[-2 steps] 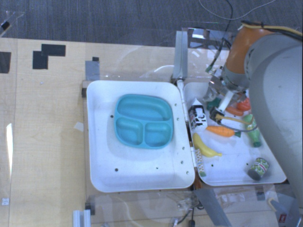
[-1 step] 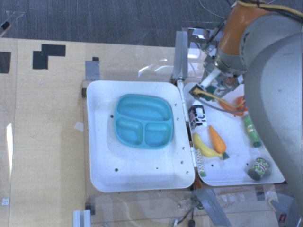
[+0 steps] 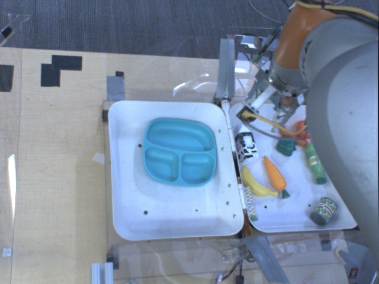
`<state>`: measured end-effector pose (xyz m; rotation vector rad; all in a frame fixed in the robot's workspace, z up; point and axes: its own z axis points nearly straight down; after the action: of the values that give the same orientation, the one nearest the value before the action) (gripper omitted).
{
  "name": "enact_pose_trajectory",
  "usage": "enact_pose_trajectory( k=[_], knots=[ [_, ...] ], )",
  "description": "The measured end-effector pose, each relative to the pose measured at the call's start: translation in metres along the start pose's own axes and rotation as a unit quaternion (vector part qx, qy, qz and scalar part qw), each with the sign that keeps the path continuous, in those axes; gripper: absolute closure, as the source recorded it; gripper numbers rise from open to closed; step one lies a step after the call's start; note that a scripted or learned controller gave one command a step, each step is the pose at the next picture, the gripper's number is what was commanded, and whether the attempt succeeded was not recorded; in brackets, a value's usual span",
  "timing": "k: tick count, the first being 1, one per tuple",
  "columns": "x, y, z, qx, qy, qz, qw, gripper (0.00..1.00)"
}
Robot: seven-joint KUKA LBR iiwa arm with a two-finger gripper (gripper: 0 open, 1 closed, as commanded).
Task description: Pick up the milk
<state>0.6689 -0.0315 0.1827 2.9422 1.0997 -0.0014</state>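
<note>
We look down at a slant on a pale wooden worktop [image 3: 53, 176] bearing two shallow white bins side by side. Nearest us, in the right bin [image 3: 284, 218], a small grey and green can [image 3: 323, 210] lies on its side near the front corner. Just beyond it, a yellow banana [image 3: 256, 184] and an orange carrot [image 3: 275, 174] lie close together, the carrot tilted with its green top towards us. A green bottle [image 3: 314, 163] lies further right, along the edge of the grey arm [image 3: 346, 129].

The milk [image 3: 246, 147] is a small carton, white with bold black markings, lying just inside the right bin's left wall, beyond the banana. Nothing touches it. A dark green piece [image 3: 286, 148] and a red-orange piece [image 3: 301, 132] lie to its right.

The left bin [image 3: 127, 218] holds a blue divided plate [image 3: 180, 151] near its middle.

Farther back, the pincer [image 3: 260, 108] hangs over the far part of the right bin, below the orange band [image 3: 293, 31]. We cannot tell whether it is clenched or released.
</note>
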Motion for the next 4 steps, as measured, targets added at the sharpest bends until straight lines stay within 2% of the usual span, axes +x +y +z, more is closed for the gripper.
enact_pose_trajectory(
  k=[1,2,3,4],
  knots=[
    [-0.103,-0.018,0.065,0.002,-0.001,0.114,0.9935,0.00],
    [-0.054,0.032,0.096,0.001,0.000,0.150,0.9887,0.00],
    [-0.052,0.032,0.086,0.000,0.000,0.145,0.9895,1.00],
    [-0.026,-0.046,-0.041,0.001,0.001,0.235,0.9720,1.00]
  ],
)
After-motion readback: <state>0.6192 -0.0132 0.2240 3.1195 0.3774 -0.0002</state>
